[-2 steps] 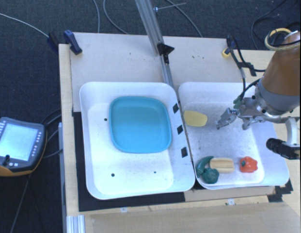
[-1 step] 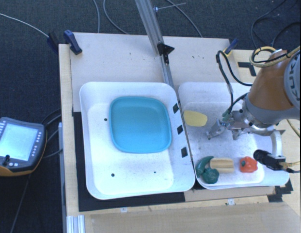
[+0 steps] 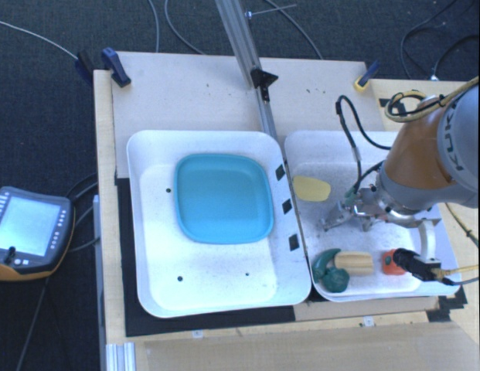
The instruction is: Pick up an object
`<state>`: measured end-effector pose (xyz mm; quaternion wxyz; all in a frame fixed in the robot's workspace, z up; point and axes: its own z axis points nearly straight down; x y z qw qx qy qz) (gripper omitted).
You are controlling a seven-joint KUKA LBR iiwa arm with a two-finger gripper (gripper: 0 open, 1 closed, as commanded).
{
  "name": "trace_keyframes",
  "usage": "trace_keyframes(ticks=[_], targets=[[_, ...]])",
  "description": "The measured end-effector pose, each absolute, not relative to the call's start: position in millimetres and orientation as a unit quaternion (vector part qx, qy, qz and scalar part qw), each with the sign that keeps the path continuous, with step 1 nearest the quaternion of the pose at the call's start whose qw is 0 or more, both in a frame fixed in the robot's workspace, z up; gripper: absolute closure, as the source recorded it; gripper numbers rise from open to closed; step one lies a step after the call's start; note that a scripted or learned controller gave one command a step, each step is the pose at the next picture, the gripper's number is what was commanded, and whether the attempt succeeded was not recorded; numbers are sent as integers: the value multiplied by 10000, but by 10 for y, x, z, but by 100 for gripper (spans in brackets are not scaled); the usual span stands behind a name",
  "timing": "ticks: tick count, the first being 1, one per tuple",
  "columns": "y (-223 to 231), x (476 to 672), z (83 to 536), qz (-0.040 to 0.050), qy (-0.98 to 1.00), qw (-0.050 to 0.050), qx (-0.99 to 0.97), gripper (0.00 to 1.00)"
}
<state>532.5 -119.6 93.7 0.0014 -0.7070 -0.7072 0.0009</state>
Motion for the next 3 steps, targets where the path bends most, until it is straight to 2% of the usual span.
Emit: trace_keyframes(ticks=[1, 3], targets=[[-1196, 5336, 1061, -5, -7072, -3, -7070, 100], [-1260, 5401, 2071, -18, -7070, -24, -7072, 100]])
